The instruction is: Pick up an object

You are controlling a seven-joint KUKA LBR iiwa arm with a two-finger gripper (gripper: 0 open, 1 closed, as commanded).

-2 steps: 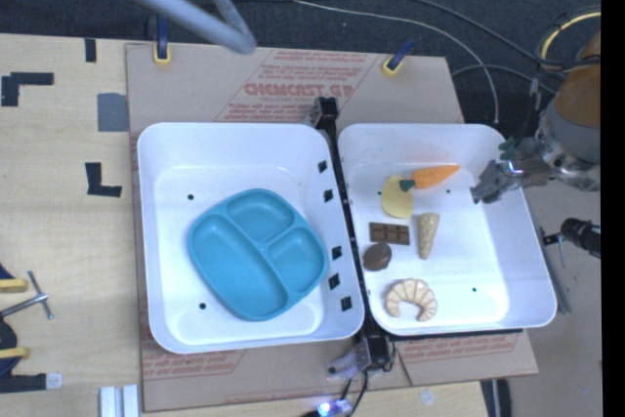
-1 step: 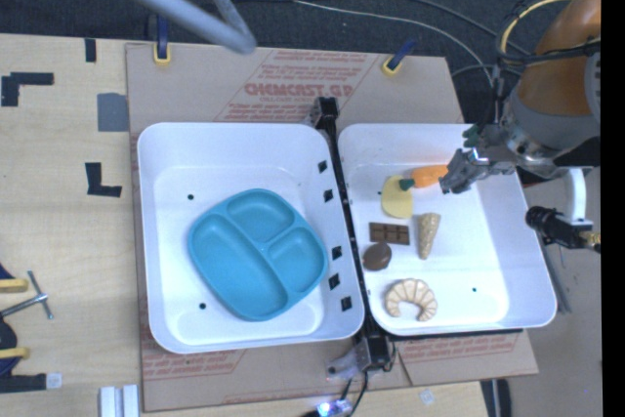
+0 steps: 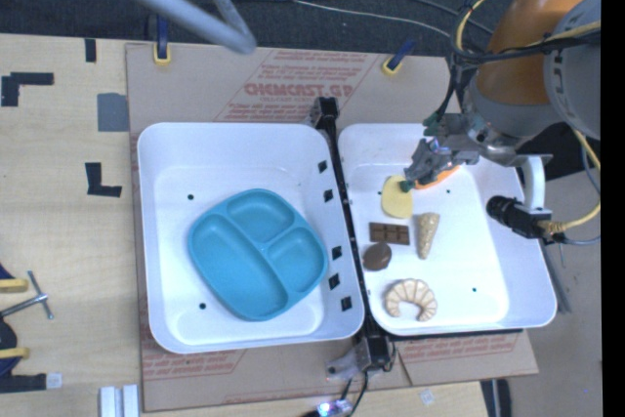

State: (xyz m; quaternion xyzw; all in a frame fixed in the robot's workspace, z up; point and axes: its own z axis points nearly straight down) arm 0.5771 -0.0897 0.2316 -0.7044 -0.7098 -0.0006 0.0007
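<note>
1. The step in hand looks like the reach-and-grasp: the tool [image 3: 430, 166] sits low in the right bin [image 3: 508, 298], near that bin's far edge, at an orange piece [image 3: 441, 175] that lies just beside the yellow round piece [image 3: 396, 198].
2. How wide the tool stands I cannot tell; its tip is a dark blur against the orange piece, and nothing is plainly gripped.
3. The other candidates lie toward the middle and near edge of the right bin: a brown chocolate bar [image 3: 389, 232], a cone [image 3: 427, 233], a dark round piece [image 3: 377, 257] and a croissant [image 3: 411, 298].
4. The left bin [image 3: 166, 161] carries a blue divided plate [image 3: 258, 253].
5. Next, judging from this, the move calls for a firm closing on the orange piece, then a straight lift clear of the yellow one.
</note>
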